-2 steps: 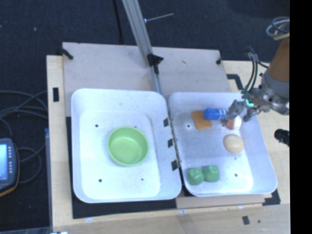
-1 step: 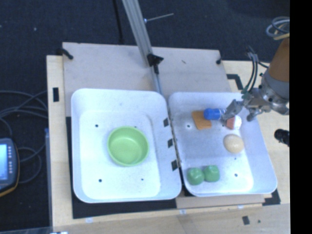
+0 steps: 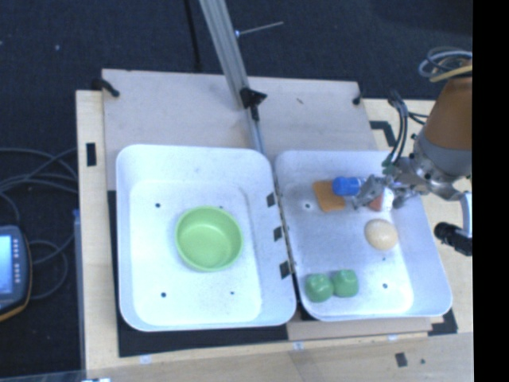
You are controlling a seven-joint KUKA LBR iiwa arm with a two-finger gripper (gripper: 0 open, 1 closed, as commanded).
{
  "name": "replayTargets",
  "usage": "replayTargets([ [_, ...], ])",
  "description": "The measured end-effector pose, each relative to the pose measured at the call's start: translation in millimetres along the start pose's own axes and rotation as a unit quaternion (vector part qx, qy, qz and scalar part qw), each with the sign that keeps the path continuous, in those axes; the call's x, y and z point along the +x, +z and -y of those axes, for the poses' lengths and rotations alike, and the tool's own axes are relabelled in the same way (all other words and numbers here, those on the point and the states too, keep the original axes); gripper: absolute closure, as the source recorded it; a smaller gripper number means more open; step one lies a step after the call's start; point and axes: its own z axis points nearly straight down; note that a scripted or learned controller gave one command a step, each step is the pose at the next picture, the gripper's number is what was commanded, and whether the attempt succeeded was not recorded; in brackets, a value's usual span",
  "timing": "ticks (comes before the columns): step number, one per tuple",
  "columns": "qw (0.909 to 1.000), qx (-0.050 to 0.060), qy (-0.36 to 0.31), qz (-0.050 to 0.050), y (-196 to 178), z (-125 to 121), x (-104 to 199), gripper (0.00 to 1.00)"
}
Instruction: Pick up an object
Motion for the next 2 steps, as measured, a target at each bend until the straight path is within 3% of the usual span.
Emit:
replayTargets([
  [2,1.0000,0.000,0.000,0.000,94,1,-1,0.00],
])
